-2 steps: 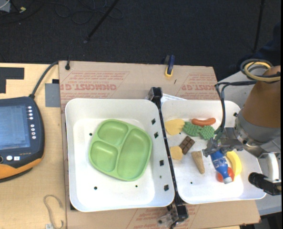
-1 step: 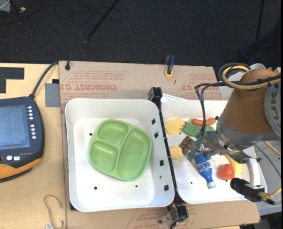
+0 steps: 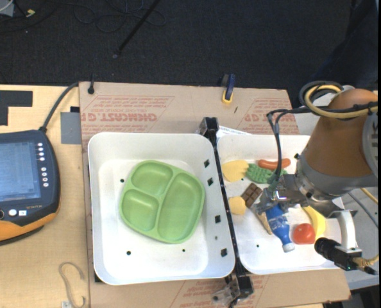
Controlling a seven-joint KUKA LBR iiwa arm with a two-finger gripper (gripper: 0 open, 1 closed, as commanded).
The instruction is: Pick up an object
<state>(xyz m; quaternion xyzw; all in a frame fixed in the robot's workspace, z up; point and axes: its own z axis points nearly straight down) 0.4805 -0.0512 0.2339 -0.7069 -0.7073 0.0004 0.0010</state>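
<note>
I see the gripper (image 3: 275, 197) low in the right bin (image 3: 254, 265), just above the blue bottle (image 3: 280, 226); can't tell its state. Tight clutter, so I'd expect a glancing miss or snagging the red piece (image 3: 304, 233).

A teach pendant (image 3: 14, 178) lies left of the cardboard sheet (image 3: 152, 111).

You look down from one fixed camera above the cardboard-covered tabletop (image 3: 177, 108), at a slant and from a middling distance. Both shallow white plastic bins (image 3: 107, 165) sit side by side across the lower half of your view; dark carpeted floor (image 3: 177, 37) fills the far top, and the grey-and-orange arm (image 3: 341, 146) enters from your right.
</note>
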